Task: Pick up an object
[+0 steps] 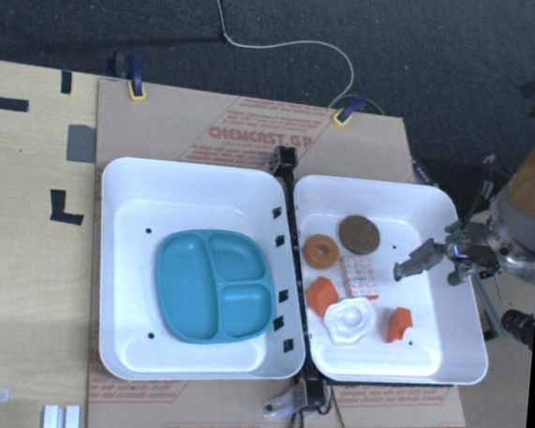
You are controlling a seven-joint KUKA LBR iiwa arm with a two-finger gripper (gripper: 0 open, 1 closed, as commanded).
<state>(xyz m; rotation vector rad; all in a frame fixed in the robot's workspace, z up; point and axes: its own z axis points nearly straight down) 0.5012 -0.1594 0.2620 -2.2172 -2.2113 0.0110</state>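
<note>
Brown round disc (359,234) beside tan donut (320,251).

Even, fairly bright light falls from above, and the two white bins (114,241) look nearly washed out, their rims losing detail. Shadows are soft and short, faintest under the blue tray (214,283). The dark floor (406,43) at the top is grainy. The whole frame is slightly soft, and the arm (533,196) at the right blurs.

Fixed overhead cam, slanted down on both bins (120,185).
</note>
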